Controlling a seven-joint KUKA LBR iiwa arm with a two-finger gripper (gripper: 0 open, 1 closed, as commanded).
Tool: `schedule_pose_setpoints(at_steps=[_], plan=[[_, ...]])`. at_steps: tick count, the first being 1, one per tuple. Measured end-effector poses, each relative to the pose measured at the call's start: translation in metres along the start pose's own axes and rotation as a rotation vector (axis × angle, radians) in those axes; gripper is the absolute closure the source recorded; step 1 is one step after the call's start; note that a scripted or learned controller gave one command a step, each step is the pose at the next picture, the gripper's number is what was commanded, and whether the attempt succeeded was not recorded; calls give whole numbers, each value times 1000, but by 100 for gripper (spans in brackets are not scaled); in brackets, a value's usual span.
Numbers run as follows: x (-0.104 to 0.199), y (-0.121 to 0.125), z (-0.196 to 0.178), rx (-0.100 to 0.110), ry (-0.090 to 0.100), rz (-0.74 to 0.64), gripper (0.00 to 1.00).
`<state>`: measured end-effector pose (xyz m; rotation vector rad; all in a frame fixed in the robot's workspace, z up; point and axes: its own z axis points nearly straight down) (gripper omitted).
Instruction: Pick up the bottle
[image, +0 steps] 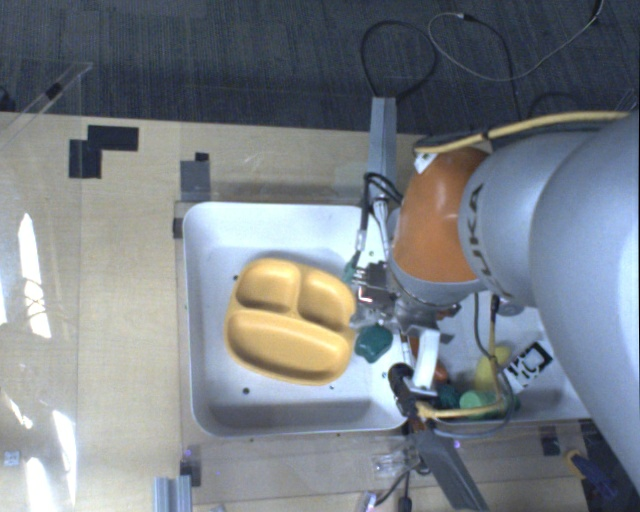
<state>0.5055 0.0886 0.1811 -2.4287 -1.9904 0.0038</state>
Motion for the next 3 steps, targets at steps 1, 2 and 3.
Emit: schedule_pose_setpoints(at_steps=[1, 2, 3], plan=[[17, -21, 0, 1, 0, -371, 100], [36, -24, -71, -3, 0, -491, 100], [32, -25, -48, 1, -2, -197, 100]])
